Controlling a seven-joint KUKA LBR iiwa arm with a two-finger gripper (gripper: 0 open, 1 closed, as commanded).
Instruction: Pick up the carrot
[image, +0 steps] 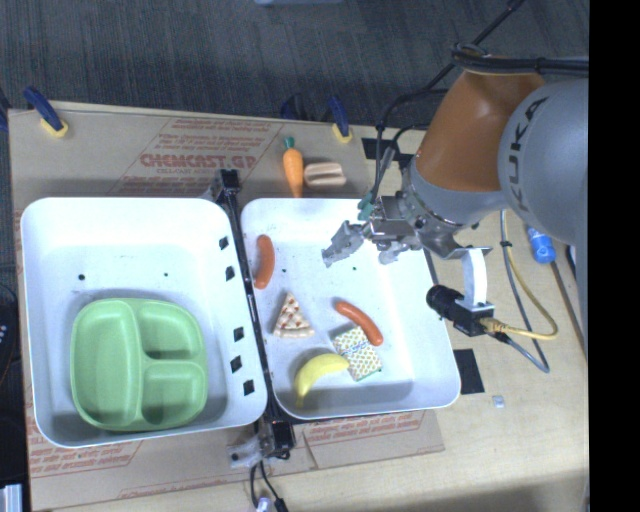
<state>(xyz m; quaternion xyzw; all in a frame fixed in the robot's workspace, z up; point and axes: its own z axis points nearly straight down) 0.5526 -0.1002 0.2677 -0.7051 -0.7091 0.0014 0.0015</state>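
Behind the right bin, on the surface, your carrot lay with its leafy end pointing away, beside a bun. Your hand hung over the bin, fingers apart, nothing inside.

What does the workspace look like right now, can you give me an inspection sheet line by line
Surface: cardboard-covered bench bearing two white bins; left bin, right bin.
Job's things: carrot on the cardboard behind the right bin, outside both bins.
Clutter: bun beside the carrot; green tray in the left bin; two sausages, pizza slice, banana and sandwich in the right bin.
Grippers: tool above the right bin, gripping nothing.
Cables: yellow cable at right.
Surroundings: blue clamps on the bench edge.
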